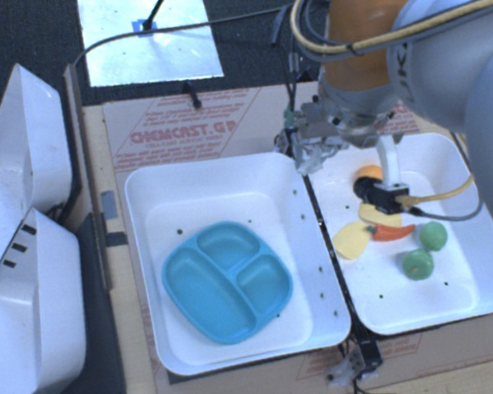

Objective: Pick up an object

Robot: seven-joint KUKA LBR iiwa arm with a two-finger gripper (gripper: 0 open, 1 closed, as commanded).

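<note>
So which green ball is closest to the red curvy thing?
The small round green ball farther back, right beside the curved red piece; the other green ball sits apart, further forward.

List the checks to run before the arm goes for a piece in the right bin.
1. Pieces present in right bin: ok.
2. Gripper above a piece: not ok, it hangs by the bin's back left corner.
3. Grip state: cannot tell.
4. Far green piece and near green piece clear of the walls: ok.
5. Yellow piece and red piece separate: not ok, crowded together.
6. Blue plate out of the way in left bin: ok.
</note>
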